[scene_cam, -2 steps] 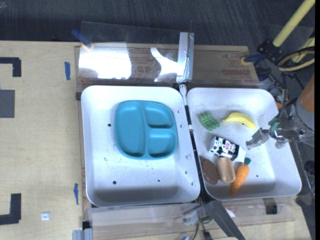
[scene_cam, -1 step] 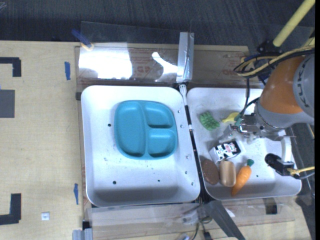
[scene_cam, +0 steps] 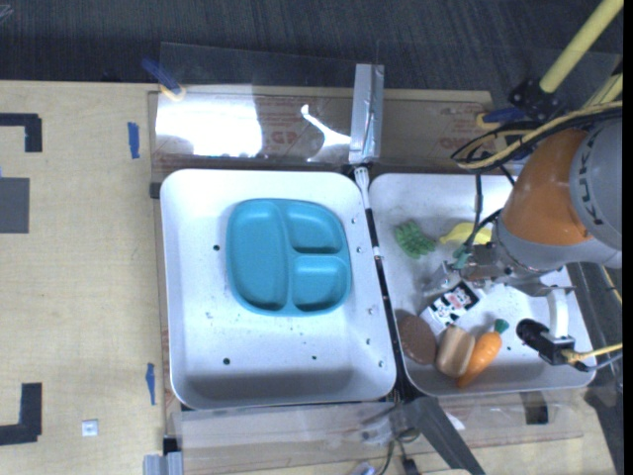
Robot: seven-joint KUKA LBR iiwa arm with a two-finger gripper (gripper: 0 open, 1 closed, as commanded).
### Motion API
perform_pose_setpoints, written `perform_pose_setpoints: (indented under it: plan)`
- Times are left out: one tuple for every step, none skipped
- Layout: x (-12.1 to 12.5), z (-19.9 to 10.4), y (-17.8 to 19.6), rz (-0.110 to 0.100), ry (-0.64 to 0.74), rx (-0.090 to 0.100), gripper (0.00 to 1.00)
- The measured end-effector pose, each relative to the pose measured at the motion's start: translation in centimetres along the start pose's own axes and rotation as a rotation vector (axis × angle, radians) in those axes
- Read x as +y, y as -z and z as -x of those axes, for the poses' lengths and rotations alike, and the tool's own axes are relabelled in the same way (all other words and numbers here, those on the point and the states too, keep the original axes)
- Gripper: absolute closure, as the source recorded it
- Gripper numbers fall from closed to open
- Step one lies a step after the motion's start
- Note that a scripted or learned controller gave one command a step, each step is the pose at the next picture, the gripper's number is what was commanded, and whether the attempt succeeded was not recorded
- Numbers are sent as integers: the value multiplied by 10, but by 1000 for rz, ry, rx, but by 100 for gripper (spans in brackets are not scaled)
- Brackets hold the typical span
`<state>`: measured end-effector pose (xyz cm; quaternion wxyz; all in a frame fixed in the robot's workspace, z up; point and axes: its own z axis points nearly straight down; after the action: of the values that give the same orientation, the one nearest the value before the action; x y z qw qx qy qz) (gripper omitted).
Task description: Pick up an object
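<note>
Overhead, the counter [scene_cam: 69,265] carries two white bins. The left bin [scene_cam: 188,295] holds a blue divided tray [scene_cam: 289,255] at its centre. The arm [scene_cam: 554,201] enters from three o'clock over the right bin [scene_cam: 396,191]; its end effector [scene_cam: 457,283] sits low, state unclear. At six o'clock lie a carrot [scene_cam: 482,354], bun [scene_cam: 454,350] and brown disc [scene_cam: 416,336]; green toy [scene_cam: 413,237] at eleven.

Left bin [scene_cam: 188,265], well left of the end effector [scene_cam: 457,283], containing a blue divided plate [scene_cam: 287,255]. Clear plastic sheet [scene_cam: 247,122] beyond the bins, up-left of the end effector. Yellow pole [scene_cam: 584,38] above it, at upper right. Tan surface [scene_cam: 79,265] at far left.
</note>
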<state>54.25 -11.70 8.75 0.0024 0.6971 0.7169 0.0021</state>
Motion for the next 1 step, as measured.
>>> perform_pose_setpoints:
  plan:
    - [2, 1, 12, 6, -2, -1, 100]
